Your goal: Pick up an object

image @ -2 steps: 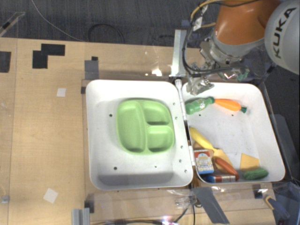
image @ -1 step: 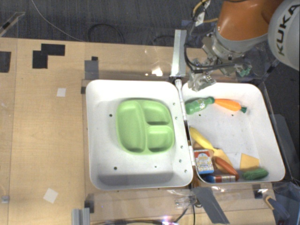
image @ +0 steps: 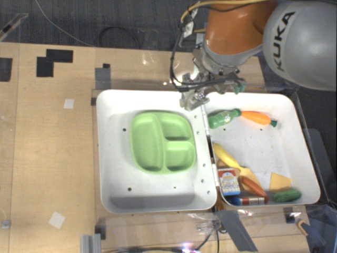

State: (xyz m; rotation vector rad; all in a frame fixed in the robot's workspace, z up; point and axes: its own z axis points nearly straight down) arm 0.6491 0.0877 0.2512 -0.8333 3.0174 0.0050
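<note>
Nearest to us, along the front wall of the right bin [image: 308, 157], we see a cluster: a small carton [image: 228, 182] with a red top, a red and blue piece lying at its foot, an orange sausage-shaped toy [image: 252, 186], a dark green vegetable [image: 286, 195] and a yellow cheese wedge [image: 279, 181]. A banana [image: 226, 156] lies just behind them, by the wall between the bins. Farther back, a green bottle [image: 223, 118] and a carrot [image: 258, 118] lie almost end to end. In the left bin [image: 108, 157] sits a green divided tray [image: 161, 141]. Our gripper [image: 194, 100] hangs over the dividing wall at the back, just beside the bottle's base; we cannot tell how wide it stands, and we see nothing in it.
</note>
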